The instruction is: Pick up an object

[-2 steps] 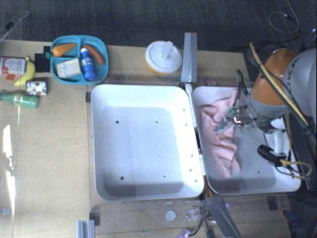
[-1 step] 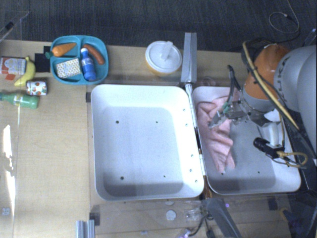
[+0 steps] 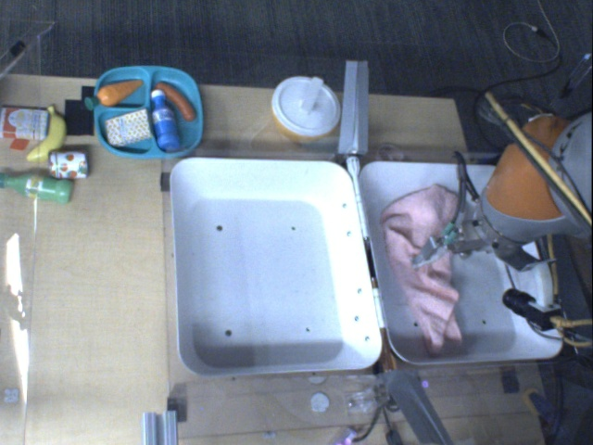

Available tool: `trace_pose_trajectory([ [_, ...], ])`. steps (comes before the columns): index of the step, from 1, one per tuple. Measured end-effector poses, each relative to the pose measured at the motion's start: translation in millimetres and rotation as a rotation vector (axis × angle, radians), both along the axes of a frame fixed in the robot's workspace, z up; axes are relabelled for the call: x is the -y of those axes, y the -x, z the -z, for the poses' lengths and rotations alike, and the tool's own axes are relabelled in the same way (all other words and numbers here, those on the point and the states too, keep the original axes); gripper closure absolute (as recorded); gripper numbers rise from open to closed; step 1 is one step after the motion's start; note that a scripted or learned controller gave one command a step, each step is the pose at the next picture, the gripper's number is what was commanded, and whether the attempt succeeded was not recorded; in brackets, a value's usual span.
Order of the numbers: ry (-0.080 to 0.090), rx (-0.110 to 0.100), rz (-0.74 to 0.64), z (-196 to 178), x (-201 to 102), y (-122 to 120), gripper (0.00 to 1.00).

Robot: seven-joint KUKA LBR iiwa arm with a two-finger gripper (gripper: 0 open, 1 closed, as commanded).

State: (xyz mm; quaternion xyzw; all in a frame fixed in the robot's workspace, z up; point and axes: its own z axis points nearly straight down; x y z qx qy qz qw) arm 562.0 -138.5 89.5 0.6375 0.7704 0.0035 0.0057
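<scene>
Pink cloth [image 3: 419, 262] lies crumpled in the right bin [image 3: 482, 346], spread from that bin's upper left down toward its lower middle, with folds that hide how much of it is doubled under. The gripper [image 3: 439, 245] sits over the cloth's right edge, right of frame centre, and its thin fingers [image 3: 429, 252] are small and blurred against the fabric; whether they are parted or closed, and whether any cloth is caught between them, cannot be told. Behind it the arm [image 3: 523, 188] comes in from the right, its orange band a rounded mass that covers the bin's upper right corner, and dark cables cross there. The left bin [image 3: 269, 262] fills the middle of the frame. On the bench [image 3: 83, 286] at the upper left stands a blue divided tray [image 3: 190, 95] with toy food in it, hard to name piece by piece. Left of it are a banana [image 3: 51, 135], a small can [image 3: 69, 164] and a green bottle [image 3: 37, 187], the bottle cut by the frame's left edge. A white lidded cup [image 3: 307, 107] stands above the bins.
</scene>
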Motion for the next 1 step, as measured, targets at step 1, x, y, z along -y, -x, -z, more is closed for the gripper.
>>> trace_pose_trajectory([
  [1, 0.000, 0.006, 0.000, -9.8, -0.1, -3.1, 1.00],
])
